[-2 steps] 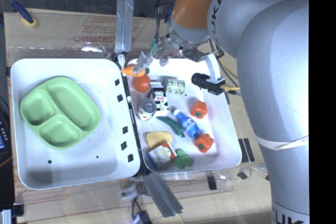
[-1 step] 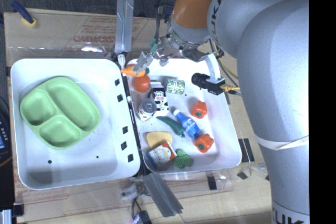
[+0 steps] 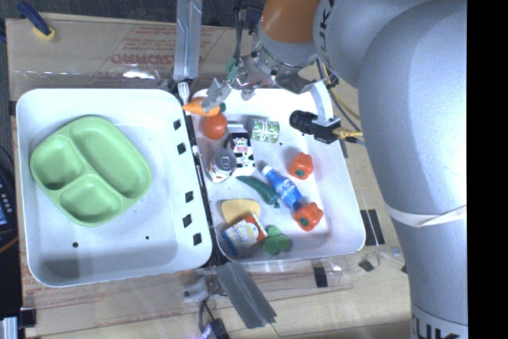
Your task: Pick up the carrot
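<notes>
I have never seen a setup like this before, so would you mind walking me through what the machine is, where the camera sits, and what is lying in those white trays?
The big grey shape with the orange band is a robot arm, reaching in from the right. The camera is fixed above the bench and looks down at a slant.

On the bench are two shallow white bins. The left bin holds a green divided plate. The right bin holds toy food and small items: a tomato, a small can, a blue bottle, two orange peppers, a green pod and a small pouch.

The arm's two-finger gripper is at the right bin's top left corner, right at the orange carrot it must pick up. I cannot tell whether it actually holds it.
</notes>
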Controlling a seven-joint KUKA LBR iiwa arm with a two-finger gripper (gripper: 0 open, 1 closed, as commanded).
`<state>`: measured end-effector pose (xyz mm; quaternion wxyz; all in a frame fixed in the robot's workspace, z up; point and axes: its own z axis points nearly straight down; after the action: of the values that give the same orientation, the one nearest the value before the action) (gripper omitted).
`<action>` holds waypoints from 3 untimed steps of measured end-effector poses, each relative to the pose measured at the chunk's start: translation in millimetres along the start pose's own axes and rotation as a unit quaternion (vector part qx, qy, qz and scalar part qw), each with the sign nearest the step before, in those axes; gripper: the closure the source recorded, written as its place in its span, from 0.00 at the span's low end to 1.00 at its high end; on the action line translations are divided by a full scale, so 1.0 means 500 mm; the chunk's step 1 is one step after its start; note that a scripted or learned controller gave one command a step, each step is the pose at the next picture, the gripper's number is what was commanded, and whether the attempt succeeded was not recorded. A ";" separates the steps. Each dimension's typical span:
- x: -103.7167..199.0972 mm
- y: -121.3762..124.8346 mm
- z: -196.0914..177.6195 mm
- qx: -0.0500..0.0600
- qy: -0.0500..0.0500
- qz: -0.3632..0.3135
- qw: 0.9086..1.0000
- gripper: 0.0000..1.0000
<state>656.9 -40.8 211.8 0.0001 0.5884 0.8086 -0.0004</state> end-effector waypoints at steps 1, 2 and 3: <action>0.005 0.000 0.040 0.002 0.001 0.186 0.983 0.00; 0.006 0.001 0.020 0.003 0.001 0.183 0.983 1.00; -0.040 -0.014 -0.112 0.001 0.000 0.274 0.962 1.00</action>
<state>656.5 -61.9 268.0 -0.0001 0.7876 0.6161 -0.0007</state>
